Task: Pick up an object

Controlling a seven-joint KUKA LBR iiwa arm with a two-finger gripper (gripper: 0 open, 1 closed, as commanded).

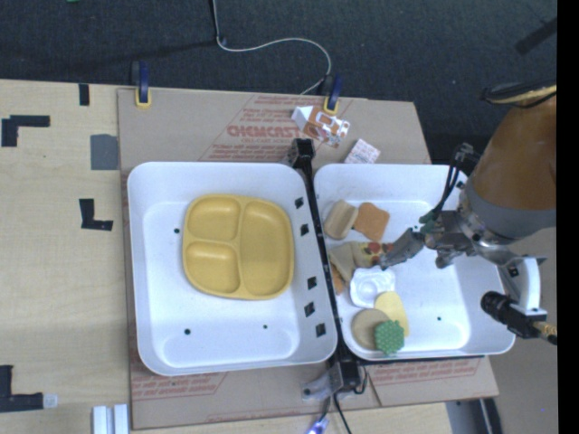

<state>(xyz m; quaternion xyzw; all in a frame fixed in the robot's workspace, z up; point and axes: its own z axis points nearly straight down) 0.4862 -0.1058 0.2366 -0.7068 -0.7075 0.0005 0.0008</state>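
We saw two shallow white bins side by side on a sheet of brown cardboard [226, 125]. The left bin [154, 333] held a yellow divided plate [239, 246], lying flat near its middle with three compartments facing up. The right bin [434, 188] held a cluster of small things crowded against its left wall: a tan rounded piece [339, 218] at the top, an orange-brown slab [372, 219] just beside it, a small white moulded piece [367, 288] lower down, a pale yellow piece [391, 307] touching that, and a green dotted piece [390, 335] resting on a tan disc [365, 325] near the bin's front edge.

The arm [520, 174] reached in from the right over the right bin, its orange band showing above the grey wrist. The gripper [391, 253] pointed left and sat low among the cluster, just under the orange-brown slab and above the white moulded piece. Its tip was dark and small against the clutter, so we could not tell how the jaws stood, nor whether anything lay between them.

Behind the bins, on the cardboard, lay a small orange-and-white packet [320, 125] and a white card [363, 152], with a thin white cable [271, 43] looping across the dark floor beyond.
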